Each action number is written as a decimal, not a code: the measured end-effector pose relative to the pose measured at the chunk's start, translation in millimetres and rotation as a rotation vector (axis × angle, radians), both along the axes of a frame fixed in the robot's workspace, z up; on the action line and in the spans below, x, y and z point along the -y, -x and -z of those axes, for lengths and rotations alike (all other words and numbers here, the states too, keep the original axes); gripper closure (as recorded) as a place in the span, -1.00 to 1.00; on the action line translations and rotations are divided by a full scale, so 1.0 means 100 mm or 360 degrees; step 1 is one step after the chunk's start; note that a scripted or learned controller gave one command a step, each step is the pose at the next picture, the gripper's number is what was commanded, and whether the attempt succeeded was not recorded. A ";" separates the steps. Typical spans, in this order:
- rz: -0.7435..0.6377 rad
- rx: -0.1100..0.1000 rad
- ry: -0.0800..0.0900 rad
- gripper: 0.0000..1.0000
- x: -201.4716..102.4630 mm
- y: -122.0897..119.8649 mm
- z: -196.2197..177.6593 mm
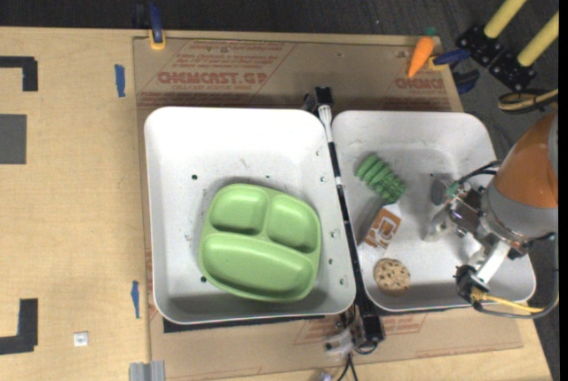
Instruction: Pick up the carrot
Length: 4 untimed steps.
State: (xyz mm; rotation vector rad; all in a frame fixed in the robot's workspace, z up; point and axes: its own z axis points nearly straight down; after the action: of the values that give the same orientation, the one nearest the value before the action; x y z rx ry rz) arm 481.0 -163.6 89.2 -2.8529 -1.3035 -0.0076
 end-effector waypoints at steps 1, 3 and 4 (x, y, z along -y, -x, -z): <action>0.0334 -0.0007 0.0008 -1.00 -0.57 0.02 -0.08; -0.0645 0.0009 -0.0003 -1.00 0.35 -0.02 0.00; -0.0126 0.0020 0.0024 -1.00 -0.33 -0.02 -0.01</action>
State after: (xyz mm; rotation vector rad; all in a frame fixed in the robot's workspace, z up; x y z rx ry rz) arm 483.2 -130.8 89.9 -2.8159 -1.4235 -0.0151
